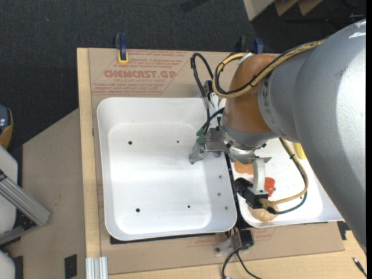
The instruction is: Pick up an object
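My gripper [197, 153] hangs low over the right edge of the left white bin [116, 173], near the wall shared by the two bins. I see nothing held in it. The wrist and the orange band cover much of the right bin [302, 208]. In that bin an orange object [244, 168] and a small red object [268, 185] lie just right of the gripper. A tan object [263, 215] sits at the bin's front rim. A yellow object [299, 151] peeks out from under the arm further right.
The bins rest on a brown cardboard sheet [145, 71] held by blue clamps [121, 40] at the far edge. The big grey arm [325, 97] fills the right side above the right bin. Cables loop above the wrist.
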`<state>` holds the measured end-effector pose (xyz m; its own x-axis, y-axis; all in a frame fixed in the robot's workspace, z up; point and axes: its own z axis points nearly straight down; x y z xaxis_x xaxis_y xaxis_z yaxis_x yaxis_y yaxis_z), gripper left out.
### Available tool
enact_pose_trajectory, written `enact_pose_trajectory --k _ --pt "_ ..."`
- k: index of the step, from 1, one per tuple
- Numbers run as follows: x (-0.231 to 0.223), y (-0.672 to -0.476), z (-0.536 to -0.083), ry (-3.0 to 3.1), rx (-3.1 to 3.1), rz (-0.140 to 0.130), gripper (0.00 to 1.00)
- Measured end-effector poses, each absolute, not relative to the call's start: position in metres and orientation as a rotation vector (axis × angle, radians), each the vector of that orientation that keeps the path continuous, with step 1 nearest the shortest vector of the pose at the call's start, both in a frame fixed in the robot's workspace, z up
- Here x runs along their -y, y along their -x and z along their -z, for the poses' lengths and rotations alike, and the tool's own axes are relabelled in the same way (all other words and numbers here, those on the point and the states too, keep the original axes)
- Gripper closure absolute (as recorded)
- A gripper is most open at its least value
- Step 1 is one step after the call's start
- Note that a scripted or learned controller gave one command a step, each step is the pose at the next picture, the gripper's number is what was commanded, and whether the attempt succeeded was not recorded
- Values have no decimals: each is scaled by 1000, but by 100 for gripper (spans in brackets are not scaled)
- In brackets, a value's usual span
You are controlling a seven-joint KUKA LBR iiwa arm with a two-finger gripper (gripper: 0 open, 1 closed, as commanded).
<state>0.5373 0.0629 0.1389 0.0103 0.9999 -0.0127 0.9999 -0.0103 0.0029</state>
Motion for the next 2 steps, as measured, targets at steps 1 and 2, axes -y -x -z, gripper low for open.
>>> enact_pose_trajectory --k 1,2 --pt "-67 -531 -125 -2217 -2180 -1 0" --pt "-70 -527 -122 -2209 -2169 -15 0"
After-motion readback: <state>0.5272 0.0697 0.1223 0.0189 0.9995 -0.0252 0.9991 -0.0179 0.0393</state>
